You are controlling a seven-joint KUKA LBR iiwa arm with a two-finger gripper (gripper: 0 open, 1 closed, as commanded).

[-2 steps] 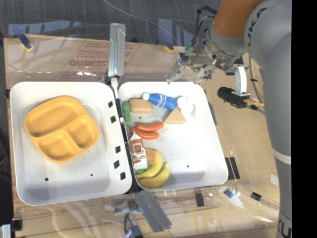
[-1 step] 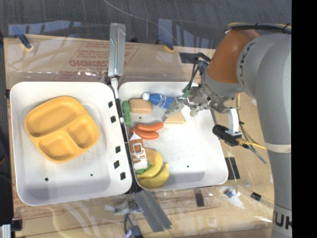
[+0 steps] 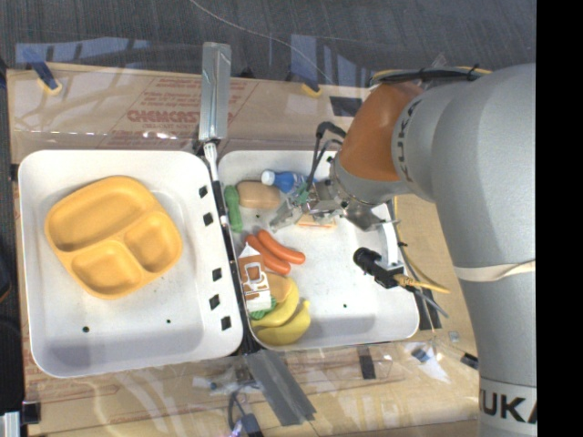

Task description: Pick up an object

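Presumably the target is lying among toy foods crowding the right bin (image 3: 364, 312): a bread roll (image 3: 258, 196), green pod (image 3: 233, 207), two carrots (image 3: 278, 248), a carton (image 3: 254, 280) and banana (image 3: 284, 323). Just right of the roll, the gripper (image 3: 305, 206) is hovering; whether anything is sitting between its fingers cannot be told. Crowding is risking a glancing, failed grasp. Farther left, a yellow divided plate (image 3: 114, 235) is occupying the other bin (image 3: 55, 353). Carton print is unreadable.

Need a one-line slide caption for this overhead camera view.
KUKA arm's claw lowered into the right bin among toy foods, near the hot dogs and banana; yellow divided tray in the left bin.
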